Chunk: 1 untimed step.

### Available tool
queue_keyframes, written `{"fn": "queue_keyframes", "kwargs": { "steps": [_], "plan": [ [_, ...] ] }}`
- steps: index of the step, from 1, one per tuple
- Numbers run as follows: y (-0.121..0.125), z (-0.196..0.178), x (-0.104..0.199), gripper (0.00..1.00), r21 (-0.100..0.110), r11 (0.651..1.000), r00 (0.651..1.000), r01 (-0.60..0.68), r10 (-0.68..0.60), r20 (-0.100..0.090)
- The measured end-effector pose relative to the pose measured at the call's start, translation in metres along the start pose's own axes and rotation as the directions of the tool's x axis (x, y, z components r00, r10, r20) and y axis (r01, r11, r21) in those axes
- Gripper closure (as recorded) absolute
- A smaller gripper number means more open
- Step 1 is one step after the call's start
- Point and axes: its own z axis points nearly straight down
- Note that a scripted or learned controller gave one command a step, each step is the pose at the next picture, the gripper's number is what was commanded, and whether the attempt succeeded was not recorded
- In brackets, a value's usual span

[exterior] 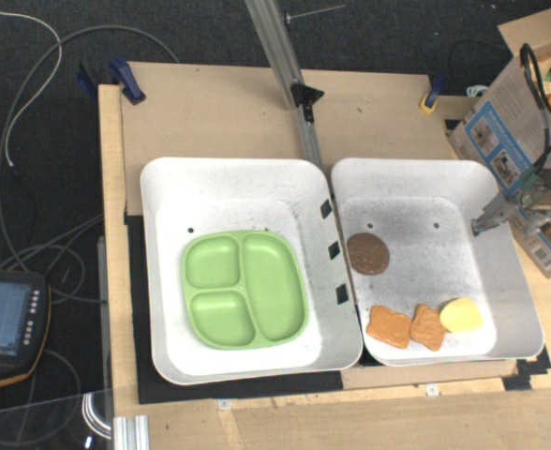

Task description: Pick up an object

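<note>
The gripper (489,221) is being held over the far right rim of the right bin (416,169), well apart from everything lying in it. No object is being carried or touched by it, as far as can be made out. Whether the gripper is spread or pressed together cannot be told, since its tip is being shown small and dark against the bin wall.

The candidates for picking are being kept in the right bin. A round brown disc (367,253) is lying near the left wall. Two orange-brown toast-like pieces (389,326) (427,327) are lying side by side near the front wall. A yellow rounded piece (461,315) is touching the right-hand one. A green divided plate (245,289) is being held by the left bin (229,167).

Several failures are being risked, by judgement. The disc and toast pieces are looking flat, so a descent stopped too high is likely to close on nothing. The front group is being crowded together, so a neighbour may be nudged or two pieces pinched at once. The yellow piece may be rolled away if it is struck off-centre. Because the gripper is hanging so close to the sloped rim, the bin wall may be clipped during a straight descent.
</note>
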Motion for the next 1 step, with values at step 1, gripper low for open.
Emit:
{"fn": "queue_keyframes", "kwargs": {
  "steps": [1],
  "plan": [
    [0.0484,-0.0495,-0.0072,0.0,-0.01,1.0,1.0,0.004,-0.004,0.005]
  ]
}}
